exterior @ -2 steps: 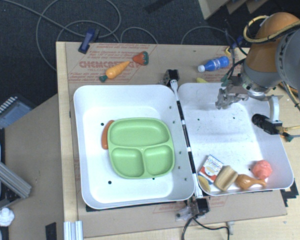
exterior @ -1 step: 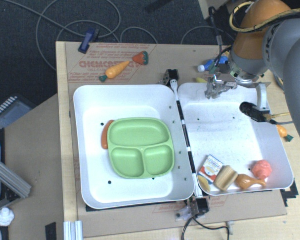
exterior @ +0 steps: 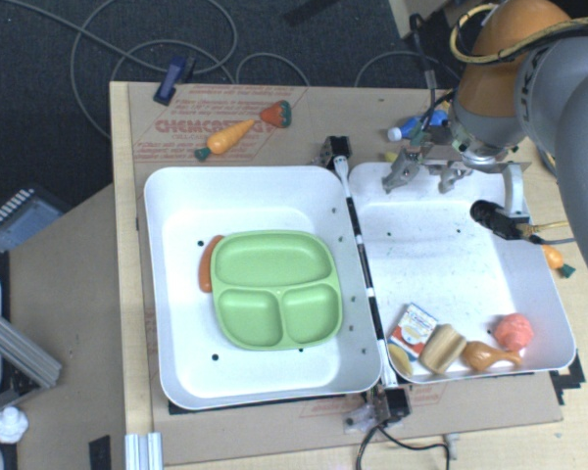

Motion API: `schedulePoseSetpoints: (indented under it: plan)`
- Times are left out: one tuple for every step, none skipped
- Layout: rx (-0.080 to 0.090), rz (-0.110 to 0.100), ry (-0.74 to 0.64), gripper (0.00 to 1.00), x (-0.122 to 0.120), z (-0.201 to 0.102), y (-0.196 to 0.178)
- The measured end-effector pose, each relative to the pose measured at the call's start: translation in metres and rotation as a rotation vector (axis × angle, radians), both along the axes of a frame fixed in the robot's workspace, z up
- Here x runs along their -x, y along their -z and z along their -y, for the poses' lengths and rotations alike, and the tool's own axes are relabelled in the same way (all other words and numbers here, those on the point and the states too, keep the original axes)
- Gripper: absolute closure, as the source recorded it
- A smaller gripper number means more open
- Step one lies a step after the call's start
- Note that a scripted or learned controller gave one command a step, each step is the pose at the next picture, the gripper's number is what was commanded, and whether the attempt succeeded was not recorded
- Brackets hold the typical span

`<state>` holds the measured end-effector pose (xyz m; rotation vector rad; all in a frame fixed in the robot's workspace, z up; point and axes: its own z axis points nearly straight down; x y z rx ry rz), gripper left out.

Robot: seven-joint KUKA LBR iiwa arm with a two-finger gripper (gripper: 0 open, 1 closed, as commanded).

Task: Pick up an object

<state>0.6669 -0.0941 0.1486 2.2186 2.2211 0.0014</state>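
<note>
My gripper [exterior: 426, 174] hangs over the far edge of the right bin [exterior: 441, 253], its two fingers spread apart with nothing between them. Along that bin's near edge lie a small printed carton [exterior: 413, 328], a tan cylinder [exterior: 441, 349], a brown-orange piece [exterior: 487, 357] and a pink lump [exterior: 514, 330]. All of them are well below the gripper in the picture, none touching it. The left bin [exterior: 176, 213] holds a green divided plate [exterior: 274, 289] with a red-orange object [exterior: 205, 264] poking out at its left edge.
A toy carrot [exterior: 237, 133] and a blue item [exterior: 172, 80] lie on the brown board behind the left bin. A small orange piece [exterior: 554, 258] sits just outside the right bin's right wall. A black part [exterior: 498, 219] juts from the arm over the right bin.
</note>
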Motion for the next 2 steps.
schedulePoseSetpoints:
  plan:
    - [-0.001, -0.005, 0.002, 0.0, 0.001, 0.006, 0.027]
    - [-0.003, -0.003, -0.001, 0.0, 0.01, 0.118, 0.06]
